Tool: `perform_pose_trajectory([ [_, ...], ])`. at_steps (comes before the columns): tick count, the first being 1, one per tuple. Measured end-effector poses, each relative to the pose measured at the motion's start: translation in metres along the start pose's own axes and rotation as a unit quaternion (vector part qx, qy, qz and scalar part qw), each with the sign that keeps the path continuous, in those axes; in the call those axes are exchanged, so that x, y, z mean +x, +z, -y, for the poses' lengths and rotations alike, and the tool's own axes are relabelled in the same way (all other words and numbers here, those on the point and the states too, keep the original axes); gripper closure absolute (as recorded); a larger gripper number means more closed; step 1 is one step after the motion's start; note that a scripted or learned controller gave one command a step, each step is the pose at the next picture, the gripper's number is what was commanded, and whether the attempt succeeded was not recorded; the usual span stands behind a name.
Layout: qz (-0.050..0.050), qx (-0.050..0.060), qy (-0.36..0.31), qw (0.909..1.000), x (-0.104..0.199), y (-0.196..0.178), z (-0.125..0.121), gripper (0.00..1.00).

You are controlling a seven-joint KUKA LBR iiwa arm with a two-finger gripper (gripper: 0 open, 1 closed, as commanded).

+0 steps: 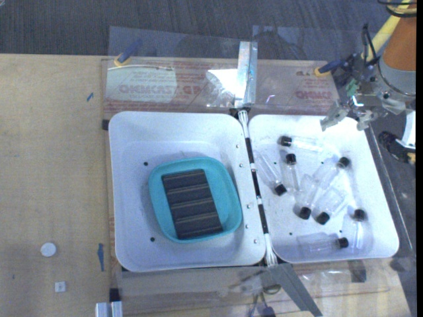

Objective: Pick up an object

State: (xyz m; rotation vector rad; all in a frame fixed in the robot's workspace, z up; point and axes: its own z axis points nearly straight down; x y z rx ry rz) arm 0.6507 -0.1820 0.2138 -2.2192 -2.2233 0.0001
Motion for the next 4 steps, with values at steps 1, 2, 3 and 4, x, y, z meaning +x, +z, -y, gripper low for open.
perform_pose_trajectory([
  [1,0.0,0.0,-0.042,0.9991,-0.013,0.098,0.006,0.0],
  [2,0.0,0.0,-0.053,0.9986,-0.001,0.106,0.054,0.0],
  [3,0.001,-0.003,-0.06,0.9982,0.016,0.126,0.061,0.0],
  [4,0.001,-0.006,-0.059,0.9983,0.015,0.115,0.06,1.0],
])
